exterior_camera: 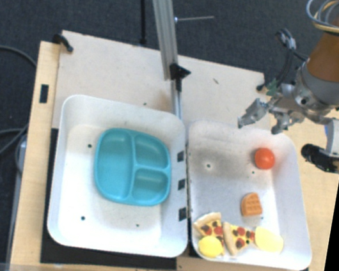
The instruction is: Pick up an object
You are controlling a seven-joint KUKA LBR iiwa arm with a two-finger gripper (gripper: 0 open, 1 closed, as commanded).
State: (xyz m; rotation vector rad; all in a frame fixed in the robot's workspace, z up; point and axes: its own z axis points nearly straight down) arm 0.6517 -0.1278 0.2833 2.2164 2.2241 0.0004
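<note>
Two shallow white bins sit side by side on the bench, and the grey arm with the orange band is up at the far right, above the back rim of the right bin point(300, 187). Its two-finger gripper point(265, 120) hangs there with the fingers point(249, 116) spread apart, nothing between them, touching nothing. Just near of it, inside the right bin, sits a small round orange-red ball point(265, 158), apart from the fingertips. Further toward the near side lies a small tan-orange block shaped like a bread slice point(251, 205). Along the near edge of that bin there's a cluster: a yellow rounded lemon-like piece point(268, 240) at the right, a toy pizza slice with red dots point(235, 236) beside it, another pizza wedge point(208, 223), and a small yellow round piece point(211, 247) touching it. Over in the left bin point(65, 210), a turquoise plastic divided plate point(133, 167) rests flat in the middle.
</note>
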